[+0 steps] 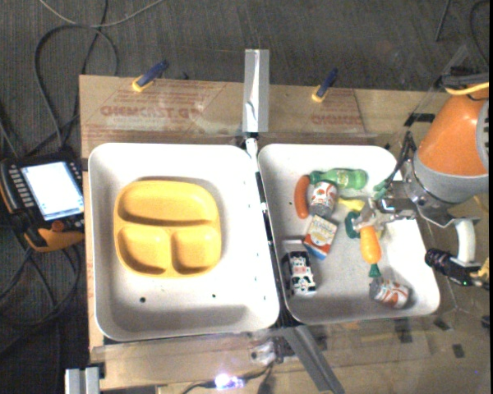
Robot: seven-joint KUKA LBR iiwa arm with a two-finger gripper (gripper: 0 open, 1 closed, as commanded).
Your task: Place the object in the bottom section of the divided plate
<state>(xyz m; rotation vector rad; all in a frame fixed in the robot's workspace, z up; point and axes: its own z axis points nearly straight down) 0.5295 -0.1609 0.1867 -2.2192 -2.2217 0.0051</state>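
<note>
Gripper [376, 212] low in the right bin [419, 298], over the toys.
Whether its fingers grip anything cannot be told. A carrot [370, 245] lies just below it, a green bottle [341, 177] just above-left; the yellow plate [169, 226] sits well left, in the other bin [107, 302].

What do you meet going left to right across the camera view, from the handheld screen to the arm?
Handheld screen → yellow divided plate → black-and-white toy → orange carrot → end effector → arm's orange band.
</note>
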